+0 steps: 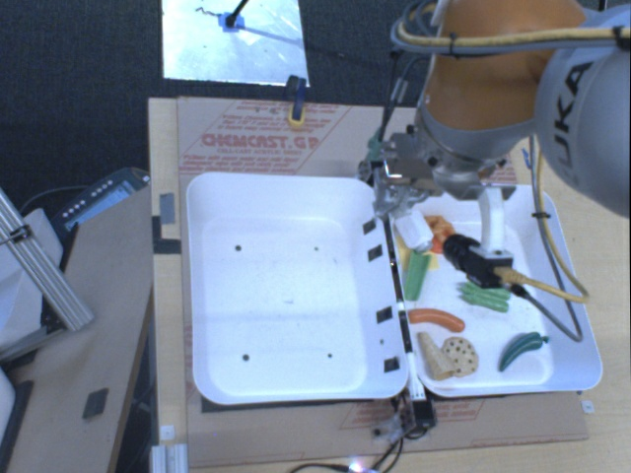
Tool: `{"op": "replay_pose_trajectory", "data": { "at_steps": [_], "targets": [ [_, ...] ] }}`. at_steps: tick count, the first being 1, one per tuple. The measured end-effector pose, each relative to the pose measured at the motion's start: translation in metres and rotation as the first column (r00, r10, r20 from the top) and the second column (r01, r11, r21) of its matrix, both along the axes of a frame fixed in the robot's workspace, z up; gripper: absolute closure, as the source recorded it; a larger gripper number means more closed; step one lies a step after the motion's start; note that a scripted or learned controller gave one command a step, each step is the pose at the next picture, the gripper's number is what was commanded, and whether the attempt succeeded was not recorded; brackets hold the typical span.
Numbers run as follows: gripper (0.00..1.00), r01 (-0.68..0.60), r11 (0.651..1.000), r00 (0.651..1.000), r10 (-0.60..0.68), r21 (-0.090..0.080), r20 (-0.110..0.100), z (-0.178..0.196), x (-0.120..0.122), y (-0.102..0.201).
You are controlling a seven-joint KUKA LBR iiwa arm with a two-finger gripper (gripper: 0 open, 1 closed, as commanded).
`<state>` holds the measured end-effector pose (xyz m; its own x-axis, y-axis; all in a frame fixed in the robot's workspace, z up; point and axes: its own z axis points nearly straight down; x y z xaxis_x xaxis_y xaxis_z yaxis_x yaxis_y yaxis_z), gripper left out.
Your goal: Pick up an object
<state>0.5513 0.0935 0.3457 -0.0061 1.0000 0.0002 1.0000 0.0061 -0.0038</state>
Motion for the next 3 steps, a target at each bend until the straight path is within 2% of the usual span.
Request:
{"op": "replay_pose_trajectory", "data": {
  "at_steps": [1, 2, 3],
  "targets": [
    [1.0, 0.005, 1.0, 1.0, -0.005, 0.0, 0.011, 0.026, 0.044, -0.01],
    [1.0, 0.005, 1.0, 1.0, -0.005, 0.0, 0.007, 0.028, 0.042, -0.023],
    [1.0, 0.006, 1.0, 1.0, -0.006, -0.001, 0.005, 0.008, 0.04, -0.035]
  ]
}}
